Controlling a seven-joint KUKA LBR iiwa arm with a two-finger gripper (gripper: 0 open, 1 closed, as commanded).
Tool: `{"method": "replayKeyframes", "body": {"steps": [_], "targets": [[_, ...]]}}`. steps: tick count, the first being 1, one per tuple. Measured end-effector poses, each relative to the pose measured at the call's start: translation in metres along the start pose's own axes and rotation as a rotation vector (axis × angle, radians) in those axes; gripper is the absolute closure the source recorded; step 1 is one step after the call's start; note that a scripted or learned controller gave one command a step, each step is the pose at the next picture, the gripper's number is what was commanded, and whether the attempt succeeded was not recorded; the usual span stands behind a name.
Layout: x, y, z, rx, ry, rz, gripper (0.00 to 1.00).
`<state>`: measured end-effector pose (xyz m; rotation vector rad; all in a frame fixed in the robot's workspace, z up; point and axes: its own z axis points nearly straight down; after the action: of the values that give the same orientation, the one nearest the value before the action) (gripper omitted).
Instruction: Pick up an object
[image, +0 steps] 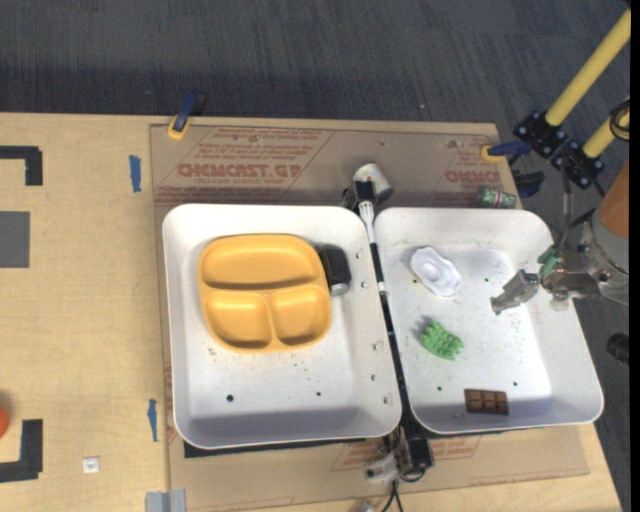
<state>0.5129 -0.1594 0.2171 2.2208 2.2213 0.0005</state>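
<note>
Objects lie in your right bin (575, 385): nearest you, a brown bar (487, 402) by the front wall, then a green toy (440, 340), then a clear cup (434, 270). Your gripper (516, 291) hangs over the right side, fingers spread, pinching nothing. Left bin (185, 330) holds a yellow tray (265, 291) touching a black block (334, 267).
</note>
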Motion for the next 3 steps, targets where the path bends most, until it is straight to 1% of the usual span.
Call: {"method": "replayKeyframes", "body": {"steps": [1,2,3], "targets": [[0.019,0.074,0.089,-0.001,0.0,-0.269,0.0],[0.05,0.124,0.131,-0.003,0.0,-0.118,0.0],[0.056,0.104,0.131,-0.001,0.0,-0.365,0.0]]}}
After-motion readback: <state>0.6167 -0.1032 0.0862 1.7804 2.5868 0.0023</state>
